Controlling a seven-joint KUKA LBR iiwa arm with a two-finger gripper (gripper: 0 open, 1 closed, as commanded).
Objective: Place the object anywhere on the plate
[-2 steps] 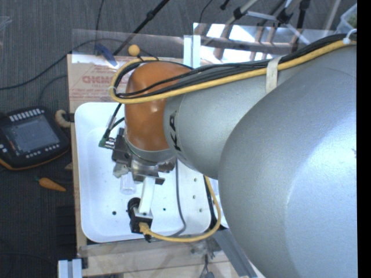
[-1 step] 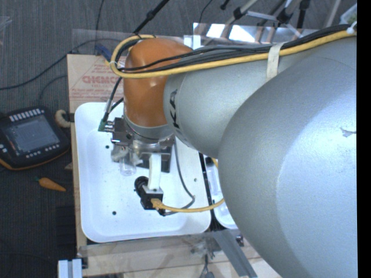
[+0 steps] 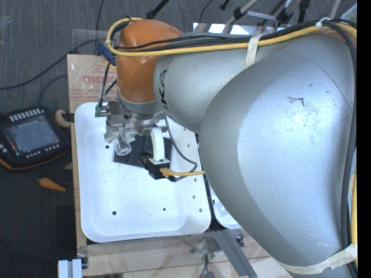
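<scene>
The gripper (image 3: 123,139) is parked low over the left bin (image 3: 139,213), toward its 11 o'clock corner. Finger state can't be told. The object and plate can't really be made out here.

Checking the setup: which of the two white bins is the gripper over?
The left white bin; the gripper hangs over its upper part, while the other bin is mostly hidden under the arm.

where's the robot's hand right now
In the camera view the hand hangs over the upper part of the left white bin, just below the arm's orange band.
</scene>
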